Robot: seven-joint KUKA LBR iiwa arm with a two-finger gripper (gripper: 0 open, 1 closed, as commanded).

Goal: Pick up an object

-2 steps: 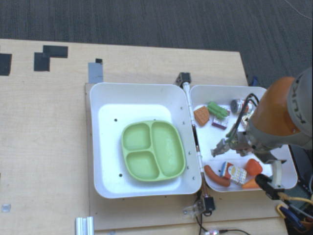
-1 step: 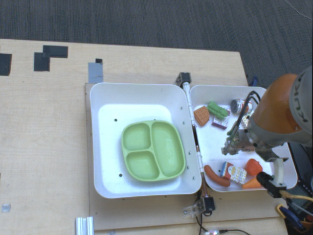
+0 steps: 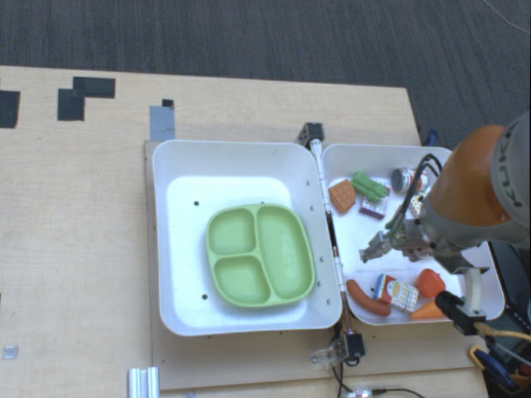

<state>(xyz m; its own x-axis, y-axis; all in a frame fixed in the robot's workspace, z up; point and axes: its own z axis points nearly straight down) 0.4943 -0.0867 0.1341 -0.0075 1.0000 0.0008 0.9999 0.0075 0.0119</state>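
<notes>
Objects available for picking lie in the right bin (image 3: 489, 301). A red sausage-shaped item (image 3: 367, 298) sits at the bin's near edge, with a small white packet with blue and orange markings (image 3: 395, 292) just beside it and an orange carrot-like piece (image 3: 430, 283) to the right of that. Toward the far side lie an orange waffle-patterned square (image 3: 342, 196), a green ridged object (image 3: 370, 186), a small purple item (image 3: 372, 210) and a silvery round object (image 3: 402, 177).

The hand (image 3: 380, 248) is low over the middle of this bin, above bare white floor between the far and near groups of objects. Its dark fingertips point left. Nothing is visible between them; whether they are apart or closed cannot be told from this angle.

The grey arm with its orange band (image 3: 469, 185) covers the bin's right portion.

The left bin (image 3: 241, 160) holds a green three-compartment plate (image 3: 260, 255). Both bins rest on the pale wooden tabletop (image 3: 75, 247).
</notes>
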